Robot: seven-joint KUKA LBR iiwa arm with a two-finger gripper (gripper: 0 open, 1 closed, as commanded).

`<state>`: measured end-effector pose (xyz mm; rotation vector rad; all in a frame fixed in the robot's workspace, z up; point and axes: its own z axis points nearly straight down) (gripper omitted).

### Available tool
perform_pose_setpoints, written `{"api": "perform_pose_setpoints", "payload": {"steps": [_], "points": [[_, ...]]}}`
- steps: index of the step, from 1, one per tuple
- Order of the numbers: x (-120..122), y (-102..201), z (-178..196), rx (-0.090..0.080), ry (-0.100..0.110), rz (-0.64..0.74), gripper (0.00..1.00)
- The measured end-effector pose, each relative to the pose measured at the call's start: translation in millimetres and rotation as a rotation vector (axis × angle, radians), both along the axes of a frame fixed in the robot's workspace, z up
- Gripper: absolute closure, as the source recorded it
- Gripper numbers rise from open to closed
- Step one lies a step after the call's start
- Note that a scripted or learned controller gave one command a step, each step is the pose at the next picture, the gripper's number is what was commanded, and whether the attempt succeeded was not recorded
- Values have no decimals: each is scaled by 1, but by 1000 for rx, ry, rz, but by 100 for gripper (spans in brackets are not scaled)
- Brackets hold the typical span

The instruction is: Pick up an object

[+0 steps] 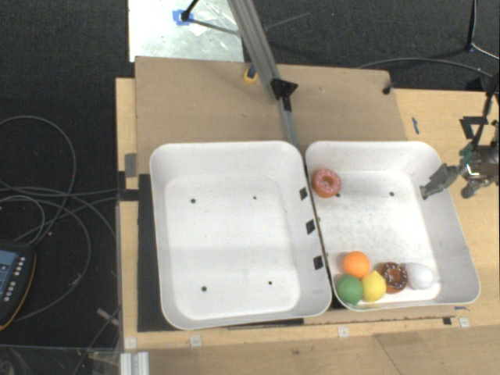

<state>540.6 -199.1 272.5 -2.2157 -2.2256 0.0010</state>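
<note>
Bench: wooden, it filled the middle of the frame over dark carpet, and we saw cables trailing at the left edge.
Left bin (226, 233): we counted one, the larger white tray at centre-left, with nothing to grasp in it.
Right bin (391, 190): we counted one, at centre-right, touching the left bin along a shared edge; every candidate object lay in it.
Gripper (449, 176): it sat at the right edge of the frame, over the right bin's upper right rim and well apart from every object; we could not tell whether its fingers were spread or closed.
Pink donut (326, 182): one, alone in the right bin's upper left corner; we judged it light, probably toy-like, and the easiest pick, taken across its outer edge.
Orange ball (356, 264): one, at the top of the lower cluster; we judged it smooth, round and likely to roll or slip, so best taken across the widest part.
Green ball (349, 289): one, touching the orange ball, close to the lower rim.
Yellow piece (374, 287): one, wedged between the green ball and the chocolate donut.
Chocolate donut (392, 276): one, crowded on both sides.
White egg (419, 276): one, at the cluster's right end; we judged it slippery.
Count: six objects, two bins.
</note>
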Motion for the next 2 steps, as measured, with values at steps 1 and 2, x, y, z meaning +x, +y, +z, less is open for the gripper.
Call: {"api": "perform_pose_setpoints", "payload": {"steps": [1, 2], "points": [[1, 0, 2, -1, -3, 0, 0], [6, -7, -44, 0, 0, -4, 0]]}}
